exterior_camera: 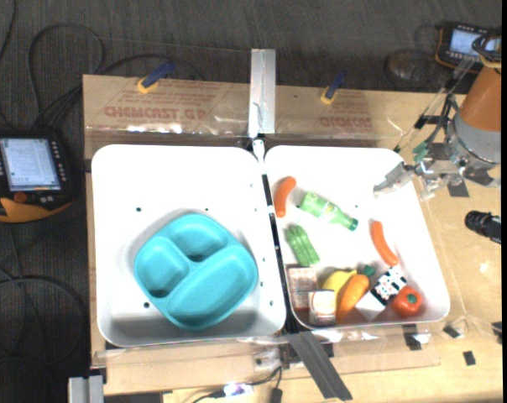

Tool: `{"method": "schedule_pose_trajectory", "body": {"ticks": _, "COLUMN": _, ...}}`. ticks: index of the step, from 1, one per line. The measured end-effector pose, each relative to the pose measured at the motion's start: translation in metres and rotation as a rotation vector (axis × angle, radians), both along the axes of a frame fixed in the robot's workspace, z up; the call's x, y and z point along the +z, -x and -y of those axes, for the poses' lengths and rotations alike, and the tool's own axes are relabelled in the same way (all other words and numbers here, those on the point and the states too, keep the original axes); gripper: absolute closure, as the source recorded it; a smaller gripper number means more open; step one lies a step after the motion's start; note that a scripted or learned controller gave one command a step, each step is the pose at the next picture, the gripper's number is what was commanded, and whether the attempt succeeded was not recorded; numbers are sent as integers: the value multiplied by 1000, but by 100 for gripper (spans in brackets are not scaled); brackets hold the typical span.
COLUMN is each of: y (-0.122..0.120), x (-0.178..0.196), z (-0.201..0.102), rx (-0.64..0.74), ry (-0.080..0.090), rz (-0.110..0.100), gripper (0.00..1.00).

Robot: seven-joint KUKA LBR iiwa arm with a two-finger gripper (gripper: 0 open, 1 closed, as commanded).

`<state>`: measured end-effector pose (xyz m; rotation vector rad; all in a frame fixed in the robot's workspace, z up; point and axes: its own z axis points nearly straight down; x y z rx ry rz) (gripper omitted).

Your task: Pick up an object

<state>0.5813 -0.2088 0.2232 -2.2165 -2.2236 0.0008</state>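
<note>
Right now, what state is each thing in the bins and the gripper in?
Gripper: above right bin's upper right corner, holding nothing seen.
Green bottle: lying on its side.
Blue divided plate: flat in left bin, bare.
Tomato: resting in right bin's lower right corner.

Cut off by the right edge: arm (pixel 482 116). Too small to read: handheld screen (pixel 24 164), fingers of gripper (pixel 394 180).
</note>
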Motion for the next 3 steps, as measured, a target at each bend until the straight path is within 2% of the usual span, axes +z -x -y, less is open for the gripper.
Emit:
{"method": "schedule_pose_trajectory", "body": {"ticks": 1, "y": 16, "x": -117, "z": 5, "rx": -125, "ry": -8, "rz": 3, "gripper": 0}}
{"method": "schedule_pose_trajectory", "body": {"ticks": 2, "y": 16, "x": -109, "z": 5, "rx": -124, "ry": -7, "rz": 1, "gripper": 100}}
{"method": "schedule_pose_trajectory", "body": {"ticks": 3, "y": 10, "x": -10, "z": -37, "rx": -134, "ry": 3, "rz": 0, "gripper": 100}}
